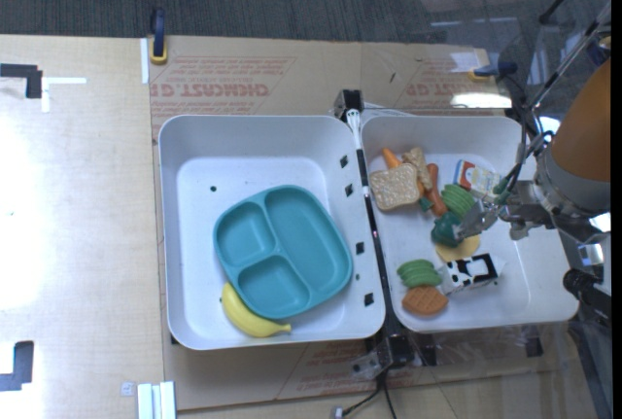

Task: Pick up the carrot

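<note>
Carrot [436, 200] lies in the right bin [544, 296], just beside the toast slice [394, 187] and among other toy foods. We see our gripper [483, 216] low over the green pieces near the bin's middle; whether its fingers are spread or pinching, we cannot tell. A teal divided plate [282, 250] and a banana [250, 313] sit in the left bin [185, 213].

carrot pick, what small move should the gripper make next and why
Probably a short shift toward the left bin's side and a little up in the view. The gripper sits over the green toys in the middle of the right bin, while the carrot lies just beyond them, beside the toast. Centring over the carrot first looks wise, since the pieces crowd together.
</note>
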`<state>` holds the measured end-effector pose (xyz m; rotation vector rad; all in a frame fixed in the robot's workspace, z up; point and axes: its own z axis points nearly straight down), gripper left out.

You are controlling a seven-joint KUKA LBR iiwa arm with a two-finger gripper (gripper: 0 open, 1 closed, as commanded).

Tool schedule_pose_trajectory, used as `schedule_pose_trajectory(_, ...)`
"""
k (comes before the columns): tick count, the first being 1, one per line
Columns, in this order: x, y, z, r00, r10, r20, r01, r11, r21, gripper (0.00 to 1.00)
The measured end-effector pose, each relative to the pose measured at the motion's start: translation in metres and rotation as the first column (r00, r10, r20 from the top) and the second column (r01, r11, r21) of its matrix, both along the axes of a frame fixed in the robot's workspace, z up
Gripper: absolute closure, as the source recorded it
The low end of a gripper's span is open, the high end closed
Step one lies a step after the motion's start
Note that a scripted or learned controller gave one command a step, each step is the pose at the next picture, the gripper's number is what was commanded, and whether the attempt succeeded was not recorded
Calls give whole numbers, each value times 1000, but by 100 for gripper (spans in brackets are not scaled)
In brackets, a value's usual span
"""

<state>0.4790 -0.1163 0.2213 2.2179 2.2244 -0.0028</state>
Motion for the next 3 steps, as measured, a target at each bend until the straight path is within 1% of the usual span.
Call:
schedule_pose_trajectory(1, 21, 18, -127, 1000, -21, -1, 21, 1000, 2, 0)
schedule_pose_trajectory(2, 22, 17, -118, 1000, -29, 0, 29, 1000, 1, 100)
schedule_pose_trajectory(3, 22, 17, -118, 1000, -30, 0, 30, 1000, 2, 0)
